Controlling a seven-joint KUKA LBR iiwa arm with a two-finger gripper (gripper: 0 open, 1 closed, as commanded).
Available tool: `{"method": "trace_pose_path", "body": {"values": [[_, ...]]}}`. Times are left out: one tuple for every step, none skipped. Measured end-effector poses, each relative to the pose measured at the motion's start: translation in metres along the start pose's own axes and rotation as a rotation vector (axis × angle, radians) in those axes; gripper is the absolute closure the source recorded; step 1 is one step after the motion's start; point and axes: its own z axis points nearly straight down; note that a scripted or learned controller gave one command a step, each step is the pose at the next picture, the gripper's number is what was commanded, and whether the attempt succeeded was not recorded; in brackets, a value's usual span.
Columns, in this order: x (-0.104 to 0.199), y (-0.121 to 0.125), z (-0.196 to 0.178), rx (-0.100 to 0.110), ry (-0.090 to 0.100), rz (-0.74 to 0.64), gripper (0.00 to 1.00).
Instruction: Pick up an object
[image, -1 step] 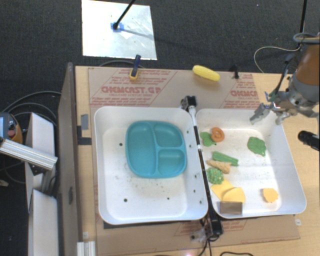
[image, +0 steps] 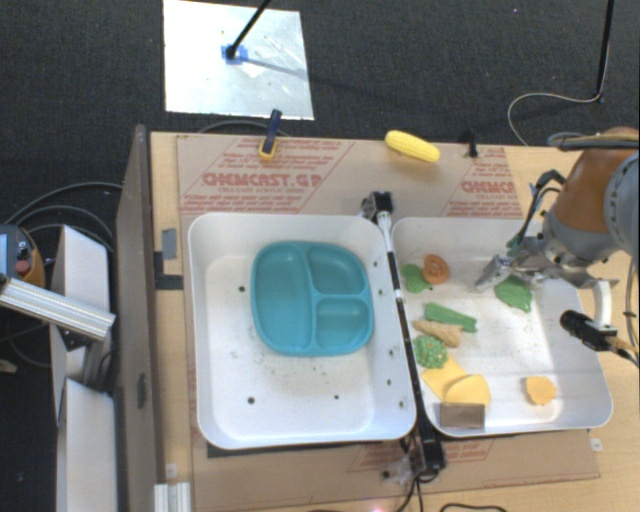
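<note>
The hand (image: 503, 270), fingers seemingly spread, hovers beside the flat green leaf-shaped toy (image: 515, 294) and may skid off its thin edge.

The arm (image: 600, 205) is cut off by the right edge. Beside the green piece (image: 515, 294), the hand (image: 497, 272) is blurred, its grip indistinct.

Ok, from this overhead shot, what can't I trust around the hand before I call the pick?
- Camera view: the hand is small and blurred, so its finger state is unreadable.
- The flat green leaf-shaped piece lies partly under the hand; contact can't be judged.
- The grey arm with the orange band is cut off by the right edge.
</note>
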Motion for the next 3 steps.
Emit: {"method": "trace_pose_path", "body": {"values": [[-0.001,0.003,-0.017,-0.009,-0.003,-0.003,1.00],[-0.001,0.003,-0.017,-0.008,-0.003,-0.004,0.00],[0.057,-0.028,-0.005,-0.003,0.000,-0.006,0.00]]}}
